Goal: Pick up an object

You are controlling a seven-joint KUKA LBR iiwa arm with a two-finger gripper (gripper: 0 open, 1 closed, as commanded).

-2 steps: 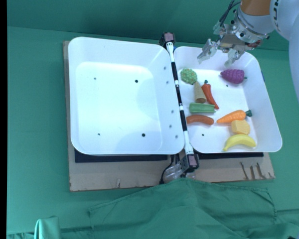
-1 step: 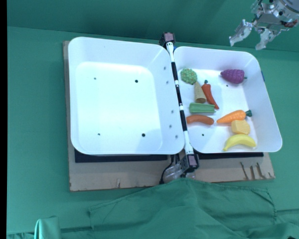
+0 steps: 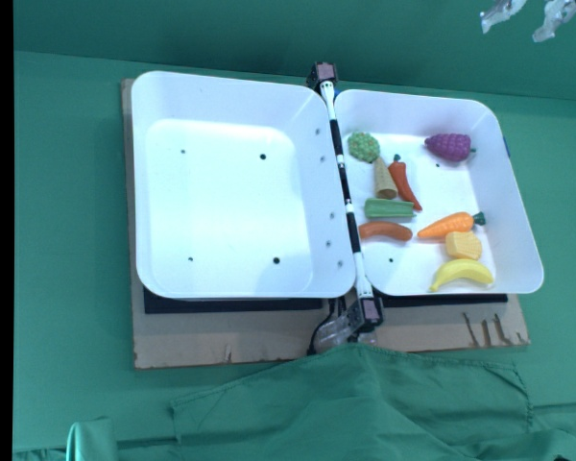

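My gripper (image 3: 524, 15) hangs at the top right, high above the bench and beyond the far edge of the right bin (image 3: 518, 209). Its two fingers are spread apart with nothing between them. In the right bin lie toy foods: purple grapes (image 3: 448, 146), a green-topped ice cream cone (image 3: 369, 155), a red chilli (image 3: 403, 183), a green cucumber piece (image 3: 389, 208), a red sausage (image 3: 385, 230), an orange carrot (image 3: 449, 225), a yellow-orange wedge (image 3: 464, 246) and a yellow banana (image 3: 462, 274).
The left bin (image 3: 163, 104) lies beside the right one, with a black-and-white striped rod (image 3: 344, 185) along the divide. Both rest on a cardboard sheet (image 3: 221, 344). Green cloth (image 3: 365, 406) bunches up at the front.
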